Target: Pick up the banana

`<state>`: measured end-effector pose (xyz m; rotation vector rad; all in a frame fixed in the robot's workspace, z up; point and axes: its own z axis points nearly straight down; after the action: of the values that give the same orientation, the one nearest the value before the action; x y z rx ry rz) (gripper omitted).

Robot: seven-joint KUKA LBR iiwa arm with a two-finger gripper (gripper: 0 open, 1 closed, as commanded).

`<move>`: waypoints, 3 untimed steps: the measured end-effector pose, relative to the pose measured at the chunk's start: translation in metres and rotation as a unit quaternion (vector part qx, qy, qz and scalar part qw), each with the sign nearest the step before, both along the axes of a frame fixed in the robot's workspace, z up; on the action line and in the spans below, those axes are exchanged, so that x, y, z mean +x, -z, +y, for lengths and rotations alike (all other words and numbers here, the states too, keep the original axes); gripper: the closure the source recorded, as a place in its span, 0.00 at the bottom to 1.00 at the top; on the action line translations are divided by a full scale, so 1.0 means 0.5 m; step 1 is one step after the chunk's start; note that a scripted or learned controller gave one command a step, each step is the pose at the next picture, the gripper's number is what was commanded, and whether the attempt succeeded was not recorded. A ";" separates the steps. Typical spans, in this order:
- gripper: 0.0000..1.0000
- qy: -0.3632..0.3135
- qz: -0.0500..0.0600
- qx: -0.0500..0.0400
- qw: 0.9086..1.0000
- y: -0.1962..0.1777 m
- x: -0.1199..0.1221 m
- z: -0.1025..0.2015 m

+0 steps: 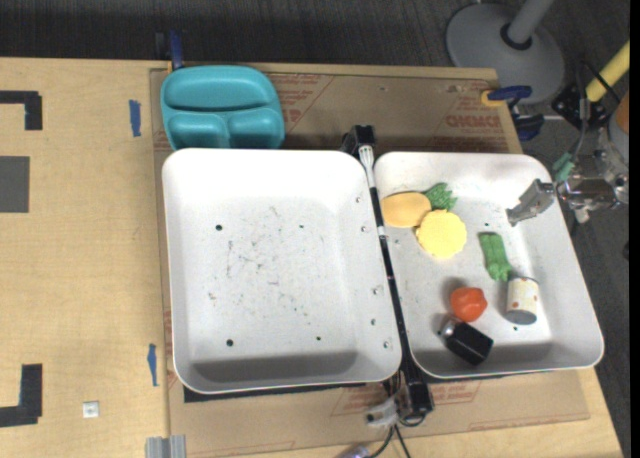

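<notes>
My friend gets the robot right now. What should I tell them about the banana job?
Gripper: over the back right part of the right bin, apart from everything in it.
Banana: I cannot pick it out for sure. The best guesses are the round yellow piece and the orange-yellow piece beside it, near the divider. Both lie in the bin.
Also in that bin: tomato, white cup, black block.
Done: nothing lifted.
Left: find the banana, reach it, grasp, lift.
</notes>
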<state>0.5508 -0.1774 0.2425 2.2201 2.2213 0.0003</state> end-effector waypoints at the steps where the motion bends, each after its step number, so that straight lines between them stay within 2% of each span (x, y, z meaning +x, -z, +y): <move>1: 0.00 -0.054 0.001 0.001 0.999 0.148 -0.063 0.129; 2: 0.00 -0.070 -0.001 0.000 0.998 0.313 0.030 0.166; 3: 0.00 -0.089 0.001 0.001 0.996 0.116 -0.136 0.309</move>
<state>0.4826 -0.0230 0.1847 2.0148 2.4134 -0.0001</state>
